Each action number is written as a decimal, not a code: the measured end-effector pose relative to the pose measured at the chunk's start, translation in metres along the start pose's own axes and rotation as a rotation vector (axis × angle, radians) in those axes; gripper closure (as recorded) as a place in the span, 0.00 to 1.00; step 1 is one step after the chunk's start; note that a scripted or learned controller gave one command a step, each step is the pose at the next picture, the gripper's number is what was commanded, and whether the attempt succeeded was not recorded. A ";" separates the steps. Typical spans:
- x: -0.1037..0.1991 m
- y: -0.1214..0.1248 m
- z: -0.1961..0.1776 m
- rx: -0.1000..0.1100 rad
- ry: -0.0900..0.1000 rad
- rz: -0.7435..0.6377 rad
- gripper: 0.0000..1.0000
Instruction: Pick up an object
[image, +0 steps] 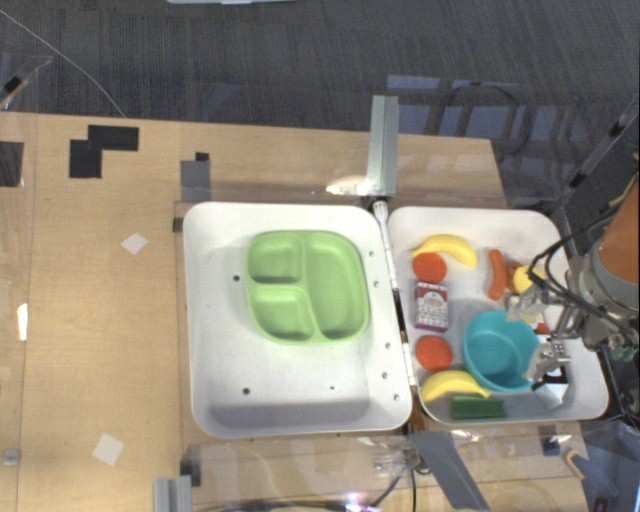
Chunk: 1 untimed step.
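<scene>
A light wooden tabletop (90, 330) carries two shallow white plastic bins side by side. The left bin (215, 390) holds a lime-green plastic tray with three compartments (305, 286), lying flat near its middle.

The right bin (590, 395) is crowded. Along its far side a yellow toy banana (447, 247) lies just above a round orange-red tomato-like ball (430, 267). Below these sits a small red and white printed carton (432, 306), and below that a second orange-red ball (433, 351). Near the bin's front edge a second yellow banana (452, 384) lies touching a dark green flat block (476, 406). A teal plastic bowl (499, 349) stands upright just right of the bananas' column. Farther back an orange sausage-shaped piece (496, 274) lies beside a small yellow object (521, 279), partly hidden by cables.

The grey arm with its orange band enters from the right, and the two-finger gripper (552, 362) hangs over the right bin's front right part, just beside the teal bowl's right rim. Its metal parts blur into the cables and the bin floor, so how wide the jaws stand cannot be told; there seems to be nothing between them, though the view is poor.
</scene>
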<state>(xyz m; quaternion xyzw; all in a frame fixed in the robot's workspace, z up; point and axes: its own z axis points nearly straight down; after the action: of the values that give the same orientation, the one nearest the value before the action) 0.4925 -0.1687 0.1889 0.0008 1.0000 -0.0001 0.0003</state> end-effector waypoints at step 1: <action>-0.055 -0.036 0.100 0.000 -0.010 0.295 0.00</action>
<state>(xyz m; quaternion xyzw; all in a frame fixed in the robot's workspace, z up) 0.5475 -0.2053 0.0891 0.1475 0.9890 -0.0001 0.0053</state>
